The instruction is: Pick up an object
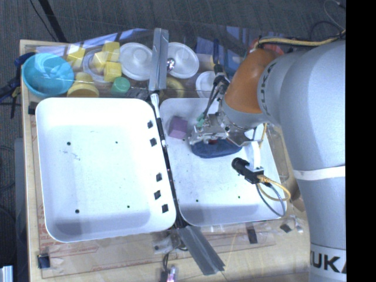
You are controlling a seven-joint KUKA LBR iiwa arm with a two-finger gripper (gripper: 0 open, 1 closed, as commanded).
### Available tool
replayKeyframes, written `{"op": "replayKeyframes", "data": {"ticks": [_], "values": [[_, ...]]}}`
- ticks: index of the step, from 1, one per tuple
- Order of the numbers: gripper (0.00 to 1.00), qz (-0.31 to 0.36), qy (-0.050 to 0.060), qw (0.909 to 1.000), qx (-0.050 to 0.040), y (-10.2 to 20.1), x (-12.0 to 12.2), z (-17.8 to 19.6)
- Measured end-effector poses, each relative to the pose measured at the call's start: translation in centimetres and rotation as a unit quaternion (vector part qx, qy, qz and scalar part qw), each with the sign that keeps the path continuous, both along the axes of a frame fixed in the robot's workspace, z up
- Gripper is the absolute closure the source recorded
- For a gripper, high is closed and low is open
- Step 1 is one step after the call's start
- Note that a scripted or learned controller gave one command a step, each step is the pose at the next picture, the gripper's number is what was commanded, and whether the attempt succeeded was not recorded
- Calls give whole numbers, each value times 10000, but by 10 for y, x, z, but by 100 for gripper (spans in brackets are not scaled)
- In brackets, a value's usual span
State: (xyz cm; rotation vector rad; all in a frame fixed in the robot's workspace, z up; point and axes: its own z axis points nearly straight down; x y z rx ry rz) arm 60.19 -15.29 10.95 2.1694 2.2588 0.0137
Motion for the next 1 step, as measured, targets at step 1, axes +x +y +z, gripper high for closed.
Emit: {"op": "replayKeyframes", "data": {"ticks": [1], "values": [[100,652,64,9979,-3,19,39,112]]}}
